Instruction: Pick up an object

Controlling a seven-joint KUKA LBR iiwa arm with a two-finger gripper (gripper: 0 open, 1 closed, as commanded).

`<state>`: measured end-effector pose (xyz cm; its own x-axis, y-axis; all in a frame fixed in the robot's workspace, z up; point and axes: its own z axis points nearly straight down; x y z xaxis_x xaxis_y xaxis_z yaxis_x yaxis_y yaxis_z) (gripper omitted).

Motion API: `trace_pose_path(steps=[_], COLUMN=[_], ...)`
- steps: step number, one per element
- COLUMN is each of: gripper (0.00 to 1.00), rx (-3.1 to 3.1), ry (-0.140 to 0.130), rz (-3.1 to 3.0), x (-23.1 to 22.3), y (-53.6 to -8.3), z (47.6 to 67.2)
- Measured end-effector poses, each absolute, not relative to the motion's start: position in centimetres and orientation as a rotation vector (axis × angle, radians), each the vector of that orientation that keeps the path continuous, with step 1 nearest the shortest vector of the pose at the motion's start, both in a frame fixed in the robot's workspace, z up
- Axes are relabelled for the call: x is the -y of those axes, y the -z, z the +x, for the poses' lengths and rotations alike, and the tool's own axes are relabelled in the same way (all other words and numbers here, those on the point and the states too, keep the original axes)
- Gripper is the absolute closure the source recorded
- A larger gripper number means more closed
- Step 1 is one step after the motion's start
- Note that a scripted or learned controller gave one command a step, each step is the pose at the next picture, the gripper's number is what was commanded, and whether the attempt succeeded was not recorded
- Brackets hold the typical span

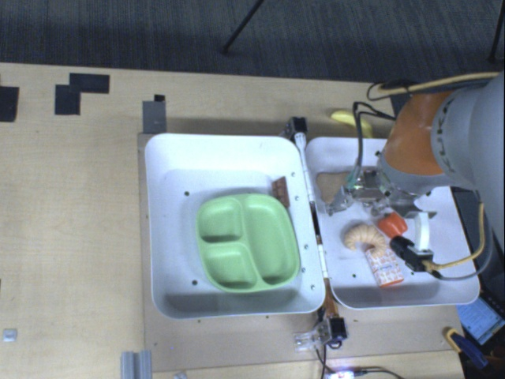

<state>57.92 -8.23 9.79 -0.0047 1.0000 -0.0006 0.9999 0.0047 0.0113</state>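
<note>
In the right bin [451, 284] lie a tan croissant-shaped piece [363, 234], a small orange-red object [392, 225] and a white tube with red print [385, 268]. My gripper [361, 204] hangs over the upper middle of this bin, just above the croissant piece and left of the orange-red object. Its fingers stand apart, open, with nothing between them. The grey arm with its orange band reaches in from the right and hides the bin's upper right part.
The left bin [170, 212] bears a green divided plate [247, 242], with a small brown item [279, 188] at the plate's upper right corner. A yellow object [344, 118] lies on the bench behind the right bin.
</note>
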Motion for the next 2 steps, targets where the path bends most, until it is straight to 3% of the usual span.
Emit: trace_pose_path(steps=[1,2], gripper=[1.0,0.0], rx=[-2.221,-2.221], ry=[-0.016,-0.015], rz=[2.208,2.208], x=[8.16,8.15], y=[-10.85,-10.84], z=[58.03,58.02])
